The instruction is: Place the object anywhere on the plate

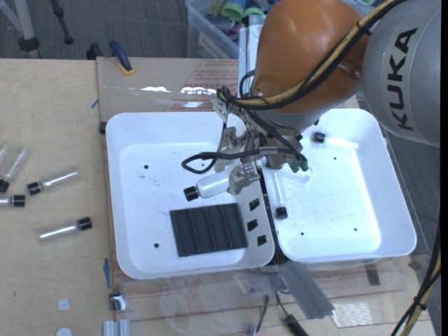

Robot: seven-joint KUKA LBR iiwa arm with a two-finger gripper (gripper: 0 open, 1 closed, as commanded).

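A clear vial with a black cap (207, 187) lies nearly level in the left bin (133, 180), cap end pointing left, just above the far edge of the black ribbed plate (208, 229). My gripper (242, 176) hangs under the orange wrist at the divide between the two bins, right against the vial's clear end. Wrist cables hide the contact, so whether the vial is held or resting on the bin floor is unclear. The plate sits flat at the near side of the left bin with nothing on it.
The right bin (350, 215) holds two more vials: one at its far edge (334, 141), another beside the centre divider (277, 196). Several loose vials (56, 180) lie on the wooden bench to the left. A plastic tub of clutter (231, 5) stands behind the bins.
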